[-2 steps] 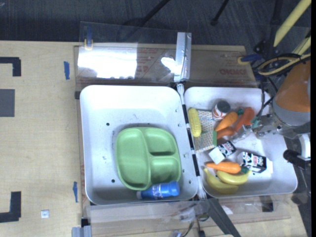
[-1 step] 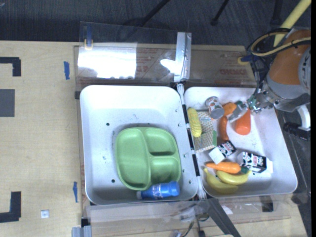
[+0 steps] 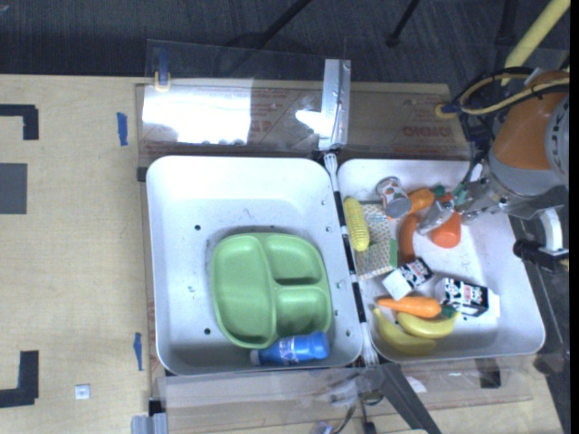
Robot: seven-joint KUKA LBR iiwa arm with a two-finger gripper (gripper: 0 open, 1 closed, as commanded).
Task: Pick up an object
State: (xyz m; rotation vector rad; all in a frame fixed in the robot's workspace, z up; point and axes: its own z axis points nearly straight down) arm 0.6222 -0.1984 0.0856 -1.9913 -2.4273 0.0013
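The arm [image 3: 534,138] reaches in from the right and sets its pincer [image 3: 452,208] low over the right bin [image 3: 520,328], amid the crowded items at its upper middle; whether the fingers are wide or narrow I cannot tell, and nothing is visibly held. That bin is the likely source: corn [image 3: 358,224], a small can [image 3: 391,191], an orange piece [image 3: 445,233] just beside the pincer, a carrot [image 3: 412,306] lying on a banana [image 3: 412,328], and a black-and-white carton [image 3: 466,297]. The left bin [image 3: 181,197] holds a green tray [image 3: 270,287] with a blue bottle [image 3: 291,349] touching its near edge. Both bins sit on a pale wooden bench [image 3: 63,269] marked with black and blue tape; dark carpet lies beyond.
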